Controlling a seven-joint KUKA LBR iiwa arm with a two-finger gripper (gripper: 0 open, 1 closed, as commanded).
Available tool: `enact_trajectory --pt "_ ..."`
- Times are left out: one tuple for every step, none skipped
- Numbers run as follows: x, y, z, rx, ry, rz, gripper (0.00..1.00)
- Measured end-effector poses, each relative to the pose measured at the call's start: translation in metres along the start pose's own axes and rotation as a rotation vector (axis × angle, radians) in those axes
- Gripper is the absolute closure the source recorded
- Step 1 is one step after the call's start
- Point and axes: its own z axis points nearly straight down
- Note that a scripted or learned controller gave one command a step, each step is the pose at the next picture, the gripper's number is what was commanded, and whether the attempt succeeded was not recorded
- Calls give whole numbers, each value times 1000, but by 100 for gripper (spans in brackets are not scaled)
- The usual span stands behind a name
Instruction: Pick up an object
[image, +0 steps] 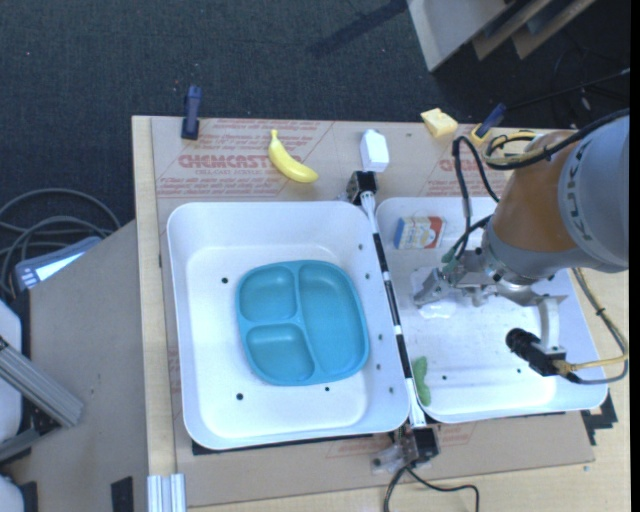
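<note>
My gripper (436, 287) is low over the right bin (500, 395), near its middle, with the grey arm and orange band reaching in from the right. A small white carton with blue and red print (418, 232) lies in the bin's far left corner, a short way beyond the gripper. A thin green object (421, 380) rests against the bin's left wall near the front. Nothing is visibly held by the gripper. A pale scrap (437, 311) lies on the bin floor just below it.
The left bin (200, 300) holds a blue divided plate (300, 322). On the bench behind the bins lie a yellow banana (291, 160), a white block (374, 150), a yellow piece (438, 122) and a blue clip (190, 110).
</note>
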Motion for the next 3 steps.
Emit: enact_trajectory --pt "-35 55 11 -2 -1 -1 0" --pt "2 34 17 0 0 -1 0" --pt "-2 71 16 -3 -1 -1 0"
